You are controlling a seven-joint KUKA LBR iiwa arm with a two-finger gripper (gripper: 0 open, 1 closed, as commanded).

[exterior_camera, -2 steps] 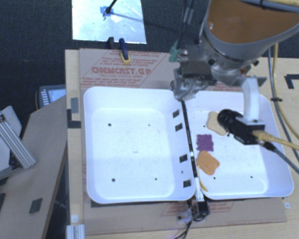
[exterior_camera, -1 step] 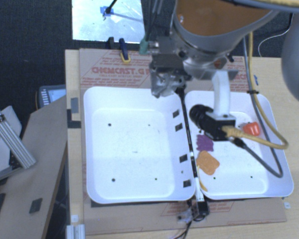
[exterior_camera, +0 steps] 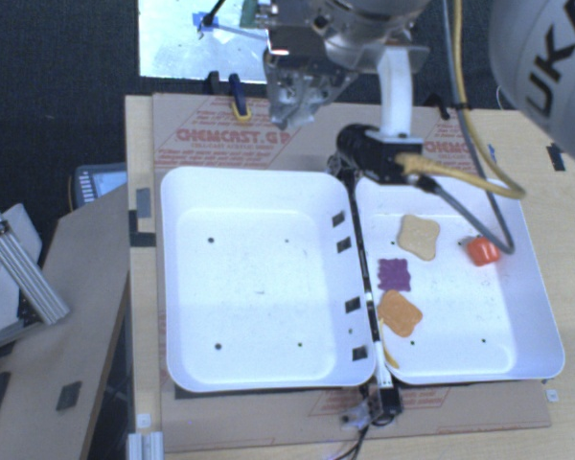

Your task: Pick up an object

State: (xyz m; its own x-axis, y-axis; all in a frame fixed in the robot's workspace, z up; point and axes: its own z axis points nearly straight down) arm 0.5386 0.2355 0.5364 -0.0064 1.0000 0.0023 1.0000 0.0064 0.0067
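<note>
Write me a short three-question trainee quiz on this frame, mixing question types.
1. True or false: the purple piece lies in the left bin.
2. How many loose items lie in the right bin?
3. Which item lies nearest the bins' shared divider? A) red-orange piece B) purple piece C) tan piece

Key:
1. False; it lies in the right bin.
2. Four, counting the orange piece.
3. B.
</note>
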